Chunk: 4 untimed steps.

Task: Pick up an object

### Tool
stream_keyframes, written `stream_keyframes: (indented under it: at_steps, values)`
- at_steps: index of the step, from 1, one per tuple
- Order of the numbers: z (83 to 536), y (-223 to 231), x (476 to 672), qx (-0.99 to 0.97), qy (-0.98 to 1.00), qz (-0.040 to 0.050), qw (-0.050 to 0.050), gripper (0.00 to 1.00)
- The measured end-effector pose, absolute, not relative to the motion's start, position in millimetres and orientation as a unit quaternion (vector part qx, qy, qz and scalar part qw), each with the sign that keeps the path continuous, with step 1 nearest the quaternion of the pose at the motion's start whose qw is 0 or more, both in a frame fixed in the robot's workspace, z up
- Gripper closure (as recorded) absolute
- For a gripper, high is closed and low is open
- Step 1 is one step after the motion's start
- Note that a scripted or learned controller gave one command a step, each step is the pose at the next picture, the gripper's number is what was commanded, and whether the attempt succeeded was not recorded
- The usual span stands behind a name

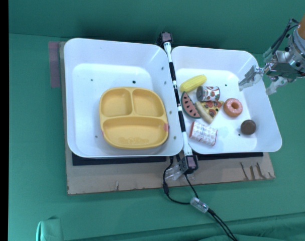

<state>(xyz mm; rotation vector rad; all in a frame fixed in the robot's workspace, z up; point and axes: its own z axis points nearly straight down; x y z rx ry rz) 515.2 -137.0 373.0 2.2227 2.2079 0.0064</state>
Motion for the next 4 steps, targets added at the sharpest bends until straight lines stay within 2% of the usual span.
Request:
stream_keyframes:
  at_steps: [1, 2, 3, 4]
  values:
    - [210, -189, 541.4, 0.71, 0.705, 0.0005, 0.004, 0.0]
    - [226, -191, 543.5, 0.712, 0.702, 0.0031, 0.011, 1.0]
    - [226, -191, 543.5, 0.712, 0.702, 0.0032, 0.011, 0.0]
    - [195, -111, 595.2, 0.709, 0.705, 0.009, 0.014, 0.0]
